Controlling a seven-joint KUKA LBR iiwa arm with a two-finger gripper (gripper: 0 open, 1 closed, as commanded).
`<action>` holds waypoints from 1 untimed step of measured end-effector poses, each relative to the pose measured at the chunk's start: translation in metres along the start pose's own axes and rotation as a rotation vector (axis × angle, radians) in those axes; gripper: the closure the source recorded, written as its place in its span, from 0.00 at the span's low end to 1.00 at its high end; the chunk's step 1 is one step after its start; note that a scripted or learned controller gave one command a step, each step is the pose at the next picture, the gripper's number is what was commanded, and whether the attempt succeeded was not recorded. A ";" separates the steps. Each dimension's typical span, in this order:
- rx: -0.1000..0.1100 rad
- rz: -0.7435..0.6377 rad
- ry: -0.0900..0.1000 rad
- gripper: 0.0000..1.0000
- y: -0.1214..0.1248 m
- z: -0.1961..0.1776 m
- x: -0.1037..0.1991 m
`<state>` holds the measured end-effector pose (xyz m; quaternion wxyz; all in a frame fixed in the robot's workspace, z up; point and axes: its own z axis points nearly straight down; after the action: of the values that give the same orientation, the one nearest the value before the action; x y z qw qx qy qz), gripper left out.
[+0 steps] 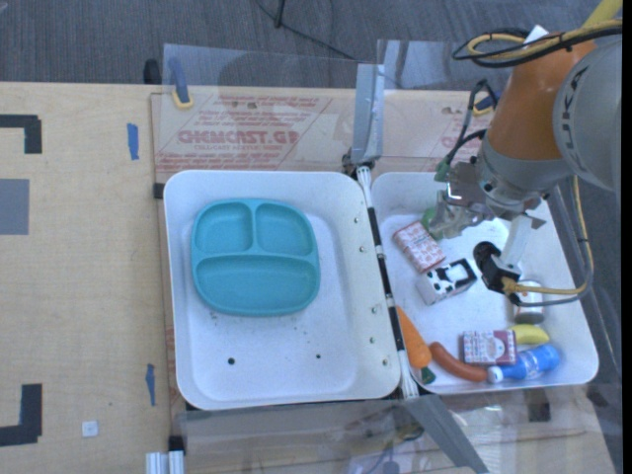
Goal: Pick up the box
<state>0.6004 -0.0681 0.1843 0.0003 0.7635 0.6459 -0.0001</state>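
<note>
My end effector hovers in the right bin, far side; whether it's apart, I cannot tell. The box, pink, label unreadable, lies just left of it.

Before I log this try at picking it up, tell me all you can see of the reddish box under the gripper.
The reddish box is a small carton with a pink-and-white printed face, apparently cardboard. It lies flat and skewed in the right bin, near its left wall. The gripper sits just beyond its upper right corner. A black-and-white cow toy lies close below it.
</note>
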 end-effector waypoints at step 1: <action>0.000 0.001 0.000 0.00 0.000 0.000 0.000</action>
<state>0.6003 -0.0683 0.1841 0.0002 0.7637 0.6456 -0.0001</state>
